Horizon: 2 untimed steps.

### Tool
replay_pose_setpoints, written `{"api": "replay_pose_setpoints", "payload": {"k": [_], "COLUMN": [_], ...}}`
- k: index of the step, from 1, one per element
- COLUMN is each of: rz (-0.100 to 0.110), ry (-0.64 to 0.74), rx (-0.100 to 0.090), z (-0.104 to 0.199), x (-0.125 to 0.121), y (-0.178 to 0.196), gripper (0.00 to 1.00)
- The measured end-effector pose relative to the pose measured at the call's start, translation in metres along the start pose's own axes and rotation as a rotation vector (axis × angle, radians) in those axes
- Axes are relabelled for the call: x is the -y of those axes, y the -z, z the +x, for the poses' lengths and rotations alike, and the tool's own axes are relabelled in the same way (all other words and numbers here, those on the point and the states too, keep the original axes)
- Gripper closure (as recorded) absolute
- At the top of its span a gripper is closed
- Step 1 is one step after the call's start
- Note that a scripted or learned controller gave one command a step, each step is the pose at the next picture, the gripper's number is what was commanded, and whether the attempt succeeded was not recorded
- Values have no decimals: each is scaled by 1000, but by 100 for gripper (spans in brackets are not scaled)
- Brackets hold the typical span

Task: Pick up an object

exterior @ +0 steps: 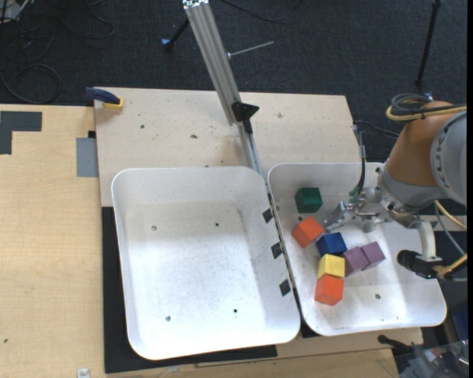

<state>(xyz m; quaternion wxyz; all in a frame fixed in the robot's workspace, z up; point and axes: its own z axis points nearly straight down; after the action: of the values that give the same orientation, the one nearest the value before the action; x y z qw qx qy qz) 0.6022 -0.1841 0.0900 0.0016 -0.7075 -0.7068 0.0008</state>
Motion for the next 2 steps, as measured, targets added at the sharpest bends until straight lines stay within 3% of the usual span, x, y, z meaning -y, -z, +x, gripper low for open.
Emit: {"api": "replay_pose_setpoints", "payload": {"k": [1,2], "rz": [0,-7], "ry": [-1,3], "rx": [0,2], "z": [0,5], "x": [0,-4], "y": [11,71], "gripper": [100,100]}}
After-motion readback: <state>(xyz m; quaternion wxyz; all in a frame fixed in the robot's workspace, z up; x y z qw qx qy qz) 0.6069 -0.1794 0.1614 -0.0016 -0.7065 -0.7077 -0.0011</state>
